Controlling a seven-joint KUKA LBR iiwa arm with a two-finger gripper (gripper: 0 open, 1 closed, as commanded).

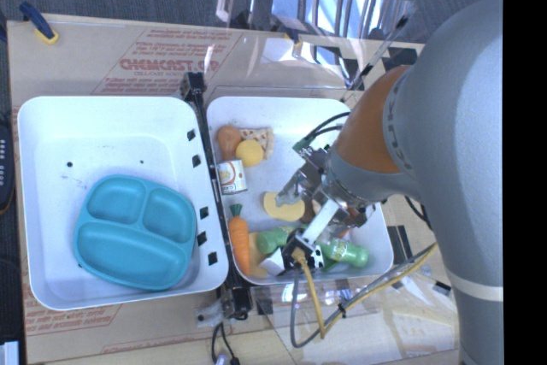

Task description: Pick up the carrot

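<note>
The gripper [299,186] hangs over the middle of the right bin [376,228]. The wrist covers it from this angle, so I cannot tell whether it is open or closed, and nothing can be seen in its grasp. The single carrot [240,242] lies toward 8 o'clock from the gripper, apart from it. It rests lengthwise along the bin's left wall in the 7 o'clock corner, with its green stub at the 12 o'clock end. The same bin holds one small can [231,176] at 12 o'clock of the carrot, and one yellow ball-shaped fruit [249,152]. There is also one brown lump [226,137] and one cracker-like piece [256,134] near the bin's 11 o'clock corner. One pale yellow slice [277,205] lies just beside the gripper at its 8 o'clock. Two green items lie at the 6 o'clock side: a green piece [272,239] near the carrot and a green bottle shape [349,253] further toward 3 o'clock. The left bin [51,132] holds one blue divided plate [137,231] with three compartments.
</note>
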